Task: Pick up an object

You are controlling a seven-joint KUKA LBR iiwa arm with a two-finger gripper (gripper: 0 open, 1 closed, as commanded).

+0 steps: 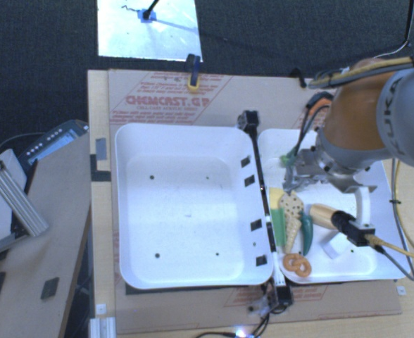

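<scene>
Nearest the camera, a pretzel [296,265] lies in the right bin's [348,272] corner, well clear of the claw [293,185]. Closer to the claw lie a green pepper [307,234] and a white block [331,248]. The speckled cone [290,205] sits just under the claw and is probably its target. Whether the claw is apart or together cannot be told. A good pick would centre over the cone's wide end, straddle it across its width and keep clear of the divider wall. Beyond the claw, across that wall, is the left bin [186,203] on the bench [168,98].
</scene>
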